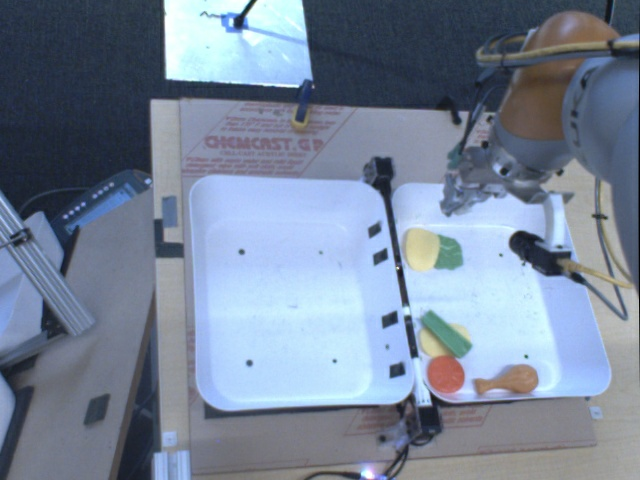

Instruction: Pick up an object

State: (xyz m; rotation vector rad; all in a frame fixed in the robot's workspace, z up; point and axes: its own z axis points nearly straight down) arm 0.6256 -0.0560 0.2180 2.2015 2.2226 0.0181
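Observation:
The right bin [560,308] holds several small objects. A yellow piece with a green part [432,251] lies near its far left corner. A green block [447,332] rests on a yellow piece near the front left. A red disc [446,374] and an orange drumstick shape [508,379] lie along the front wall. My gripper [462,198] hangs over the bin's far edge, up and right of the yellow-and-green piece and apart from it. Nothing shows between its tips.
The left bin [290,288] sits beside the right one, with black clips [385,258] along the shared wall. A black fitting with a yellow cable [540,253] sits at the right bin's far right. A shiny plate [238,28] lies behind the bench.

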